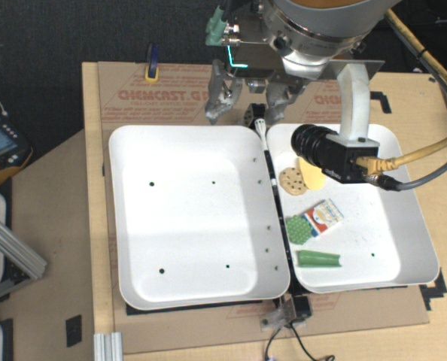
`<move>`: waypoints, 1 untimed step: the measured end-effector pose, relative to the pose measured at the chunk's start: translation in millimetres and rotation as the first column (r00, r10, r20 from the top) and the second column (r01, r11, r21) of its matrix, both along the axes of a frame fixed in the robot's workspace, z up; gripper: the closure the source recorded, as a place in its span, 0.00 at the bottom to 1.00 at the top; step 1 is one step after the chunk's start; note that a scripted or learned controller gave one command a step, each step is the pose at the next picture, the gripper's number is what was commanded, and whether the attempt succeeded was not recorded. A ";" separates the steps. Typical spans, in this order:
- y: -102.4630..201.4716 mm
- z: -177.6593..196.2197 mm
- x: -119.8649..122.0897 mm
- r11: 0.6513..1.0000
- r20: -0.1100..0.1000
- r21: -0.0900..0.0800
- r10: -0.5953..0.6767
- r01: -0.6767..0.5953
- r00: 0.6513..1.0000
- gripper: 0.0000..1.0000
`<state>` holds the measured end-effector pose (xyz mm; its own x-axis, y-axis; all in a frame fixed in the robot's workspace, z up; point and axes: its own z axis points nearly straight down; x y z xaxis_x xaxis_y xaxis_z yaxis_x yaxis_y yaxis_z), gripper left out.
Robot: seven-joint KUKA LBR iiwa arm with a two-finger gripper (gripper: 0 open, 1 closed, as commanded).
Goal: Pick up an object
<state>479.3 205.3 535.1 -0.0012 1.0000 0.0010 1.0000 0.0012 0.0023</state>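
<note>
Hovering at the twelve o'clock edge of the bench, I am holding my two-finger gripper (250,101) over the brown cardboard sheet (95,134), just beyond the far rims of the two bins and above the seam between them. My fingers (222,96) are standing apart with nothing between them.

Everything I could pick is lying in the shallow white right-hand bin (404,232), toward five o'clock from my gripper. A round tan speckled disc (290,180) is sitting near the bin's far left corner, touching a small yellow wedge-shaped piece (312,174) at its three o'clock side. Toward six o'clock from the disc, a small red, white and blue box (326,215) is lying tilted, and a round green dotted piece (298,231) is resting against its seven o'clock corner. A long green tapered piece (318,259) is lying flat just beyond that, nearer the bin's front rim, apart from the others.

A black cylinder on a white bracket (327,153) is hanging off my wrist over the far part of this bin, partly covering the yellow piece — a yellow cable (427,153) is running from it toward three o'clock.

The shallow white left-hand bin (186,224) is lying at seven o'clock from my gripper, and a small blue and yellow clamp (153,63) is gripping the cardboard's far edge at ten o'clock.
</note>
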 end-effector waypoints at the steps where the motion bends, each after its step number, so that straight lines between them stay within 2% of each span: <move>1: 0.7 11.0 0.3 1.000 0.004 0.002 0.001 -0.001 1.000 1.00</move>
